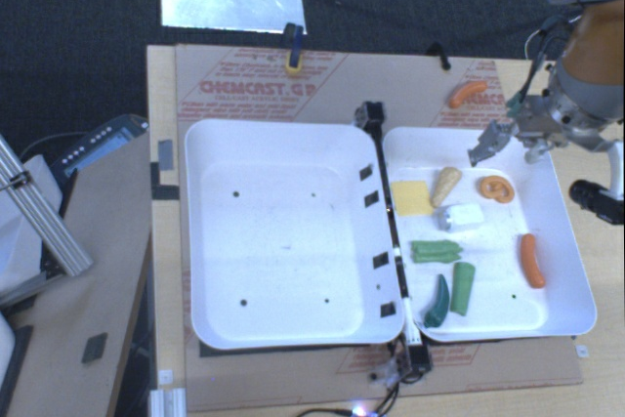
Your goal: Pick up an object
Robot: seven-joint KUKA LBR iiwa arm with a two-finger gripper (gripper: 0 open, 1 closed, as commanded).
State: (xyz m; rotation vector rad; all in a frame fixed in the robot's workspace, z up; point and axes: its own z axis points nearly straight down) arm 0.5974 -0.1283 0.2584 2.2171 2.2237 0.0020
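The gripper (485,149) hangs over the right bin's (562,308) far edge, and I cannot tell its state from here. The orange ring (496,188) lies just below it and the pale cob (445,185) a little left, its long axis slanting toward the hinge. Both sit clear of the walls, with bare floor around them.

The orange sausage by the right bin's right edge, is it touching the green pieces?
No, the orange sausage lies alone, apart from the green pieces.

The right bin (562,210) holds all the small items (437,251), the claw (485,149) hovers over its far edge.
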